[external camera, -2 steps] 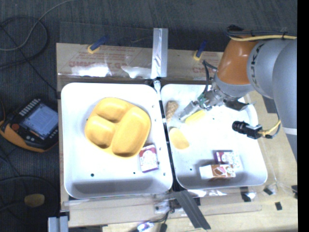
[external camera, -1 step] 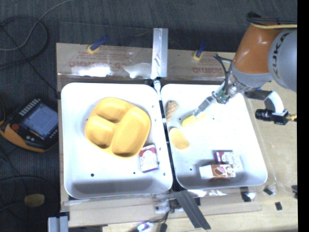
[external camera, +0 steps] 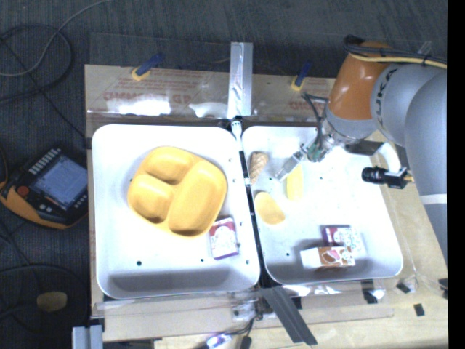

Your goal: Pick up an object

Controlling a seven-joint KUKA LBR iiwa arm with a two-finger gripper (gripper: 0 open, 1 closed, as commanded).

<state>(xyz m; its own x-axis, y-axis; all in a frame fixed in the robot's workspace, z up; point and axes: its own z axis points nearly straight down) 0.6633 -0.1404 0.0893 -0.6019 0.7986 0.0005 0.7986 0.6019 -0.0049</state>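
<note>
**benchwatcher:** Dark carpet all round, cables trailing, a teach pendant [external camera: 52, 186] parked off to the left. Wooden counter [external camera: 182, 89] carrying two white bins. Gripper [external camera: 290, 164] down low in the right bin [external camera: 378, 217], near its upper left corner. Can't tell whether open or closed, too small and washed out against the white.

**slotcar_dan:** Closest thing to it?

**benchwatcher:** Pale yellow piece [external camera: 294, 185], just below the tip, long axis roughly up-down in the view. Maybe touching, hard to call. Brown packet [external camera: 257, 163] just to the left, hugging the divider. Round yellow slice [external camera: 269, 209] below and left of that.

**slotcar_dan:** So a short drop rather than a reach?

**benchwatcher:** Looks that way. Probably needs closing across the narrow side. Nothing visibly held yet. Two small cartons [external camera: 336, 247] well apart, down toward the near right corner. Left bin [external camera: 116, 267] has the big yellow moulded thing [external camera: 176, 189] and another small carton [external camera: 223, 238].
</note>
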